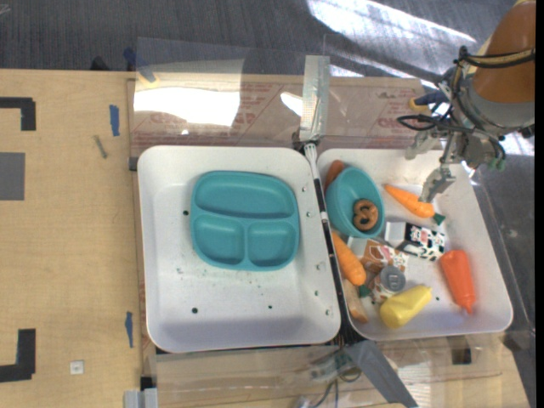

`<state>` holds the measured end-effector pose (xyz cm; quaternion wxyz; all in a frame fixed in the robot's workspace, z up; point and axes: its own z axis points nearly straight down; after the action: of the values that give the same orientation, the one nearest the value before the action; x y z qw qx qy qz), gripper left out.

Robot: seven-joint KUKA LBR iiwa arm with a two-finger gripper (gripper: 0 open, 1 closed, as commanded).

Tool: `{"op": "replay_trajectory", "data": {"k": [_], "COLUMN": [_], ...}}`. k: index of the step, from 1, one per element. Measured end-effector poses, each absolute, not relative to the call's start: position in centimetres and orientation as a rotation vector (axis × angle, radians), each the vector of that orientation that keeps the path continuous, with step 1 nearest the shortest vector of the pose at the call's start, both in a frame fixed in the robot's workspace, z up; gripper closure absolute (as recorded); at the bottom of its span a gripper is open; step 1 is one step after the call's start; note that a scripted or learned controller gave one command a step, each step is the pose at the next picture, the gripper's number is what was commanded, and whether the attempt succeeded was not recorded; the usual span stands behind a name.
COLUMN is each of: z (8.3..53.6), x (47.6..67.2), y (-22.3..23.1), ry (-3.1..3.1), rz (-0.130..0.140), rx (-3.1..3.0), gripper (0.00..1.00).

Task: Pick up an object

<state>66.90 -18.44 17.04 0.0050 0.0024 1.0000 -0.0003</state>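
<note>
Camera view: gripper (439, 179), upper right of frame, hangs over the right bin (493, 253); finger spread cannot be told, nothing seen held. Just below it lies a small carrot (410, 201). Left bin (161, 253) holds a teal tray (245, 219).

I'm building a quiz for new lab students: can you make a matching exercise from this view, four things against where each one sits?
Things:
1. teal divided tray
2. teal bowl
3. yellow toy
4. gripper

Places:
A. near front edge of the right bin
B. above the small carrot in the right bin
C. middle of the left bin
D. right bin, tilted against the wall shared with the left bin

Pairs: 1-C, 2-D, 3-A, 4-B
</note>
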Motion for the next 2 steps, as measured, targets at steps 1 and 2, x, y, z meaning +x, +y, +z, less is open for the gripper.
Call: {"op": "replay_trajectory", "data": {"k": [1,2], "z": [10.9,8.8], "x": [64.4,65.2], "y": [-16.8,-11.7], "ry": [3.126,3.133], "rz": [-0.004,-0.001], "rx": [0.057,-0.036], "gripper": [0.0,0.0]}}
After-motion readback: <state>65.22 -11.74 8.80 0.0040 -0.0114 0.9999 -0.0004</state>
